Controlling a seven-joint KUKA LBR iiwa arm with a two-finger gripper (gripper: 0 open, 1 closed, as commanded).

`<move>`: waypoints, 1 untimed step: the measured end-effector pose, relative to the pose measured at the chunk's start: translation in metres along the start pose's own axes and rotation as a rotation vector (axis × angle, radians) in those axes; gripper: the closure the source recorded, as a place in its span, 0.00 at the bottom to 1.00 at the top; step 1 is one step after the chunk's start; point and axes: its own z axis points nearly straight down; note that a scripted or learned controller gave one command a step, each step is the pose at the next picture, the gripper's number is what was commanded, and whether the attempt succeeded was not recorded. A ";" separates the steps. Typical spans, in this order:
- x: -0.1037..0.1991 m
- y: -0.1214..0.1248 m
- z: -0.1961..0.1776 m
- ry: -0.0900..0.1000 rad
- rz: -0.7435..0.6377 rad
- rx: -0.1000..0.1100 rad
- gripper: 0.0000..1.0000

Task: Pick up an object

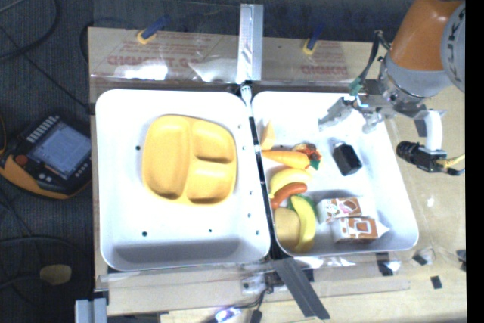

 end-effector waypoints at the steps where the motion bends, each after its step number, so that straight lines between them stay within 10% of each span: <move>1: -0.010 0.004 0.116 0.000 0.030 -0.003 0.00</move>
